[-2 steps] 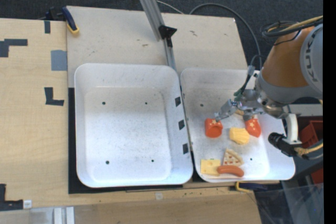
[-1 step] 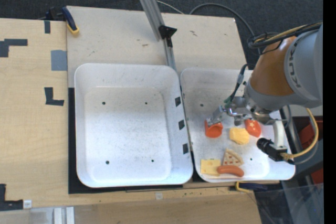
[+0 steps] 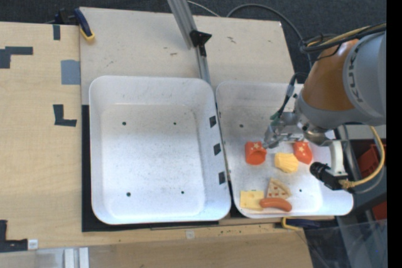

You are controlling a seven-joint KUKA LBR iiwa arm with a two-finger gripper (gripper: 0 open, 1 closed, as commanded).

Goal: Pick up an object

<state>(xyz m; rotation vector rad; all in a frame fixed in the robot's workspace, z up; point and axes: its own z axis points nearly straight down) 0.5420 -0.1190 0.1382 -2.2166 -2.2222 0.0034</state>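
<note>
Objects lie in the right bin [image 3: 233, 111]: an orange piece [image 3: 255, 153], a yellow block [image 3: 287, 163], a red piece [image 3: 303, 152]. We see the gripper [image 3: 274, 138] at one o'clock of the orange piece, just beside it; we cannot tell its state.

Two bins side by side at lower centre of frame: left bin [image 3: 100, 135], right bin [image 3: 229, 110]. All items sit in the right bin's lower half. Tomato piece [image 3: 255, 153] at left; cheese wedge [image 3: 287, 163] right of it; second tomato piece [image 3: 303, 152] further right. Below them: cheese slice [image 3: 250, 199], sausage [image 3: 276, 203], pizza slice [image 3: 277, 188] just above the sausage. Gripper [image 3: 274, 138] hangs just above the left tomato piece.
</note>
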